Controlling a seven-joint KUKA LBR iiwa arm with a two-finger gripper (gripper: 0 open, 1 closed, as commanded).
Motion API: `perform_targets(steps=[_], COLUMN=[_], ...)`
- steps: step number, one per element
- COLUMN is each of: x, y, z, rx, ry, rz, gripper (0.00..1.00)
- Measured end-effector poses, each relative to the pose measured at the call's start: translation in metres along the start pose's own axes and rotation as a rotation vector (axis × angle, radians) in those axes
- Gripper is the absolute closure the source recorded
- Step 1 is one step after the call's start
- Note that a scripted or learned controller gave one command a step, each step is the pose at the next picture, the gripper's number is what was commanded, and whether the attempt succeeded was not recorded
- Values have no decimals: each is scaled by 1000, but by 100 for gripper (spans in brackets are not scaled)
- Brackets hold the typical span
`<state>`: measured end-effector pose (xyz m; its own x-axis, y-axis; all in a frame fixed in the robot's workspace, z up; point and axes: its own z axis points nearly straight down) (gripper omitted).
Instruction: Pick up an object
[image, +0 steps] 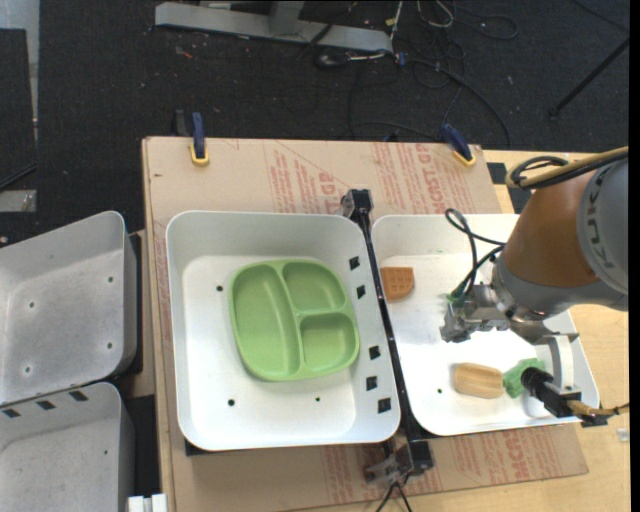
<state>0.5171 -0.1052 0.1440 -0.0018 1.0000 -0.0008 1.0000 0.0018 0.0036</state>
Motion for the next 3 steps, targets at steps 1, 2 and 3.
perform_targets(steps=[1, 2, 3], x=[-9, -7, -6], y=[3, 0, -5], z=[-46, -89, -151], rx=[-1, -1, -4], ry=[-1, 0, -1], rz=[0, -1, -2], gripper=[100, 100, 100])
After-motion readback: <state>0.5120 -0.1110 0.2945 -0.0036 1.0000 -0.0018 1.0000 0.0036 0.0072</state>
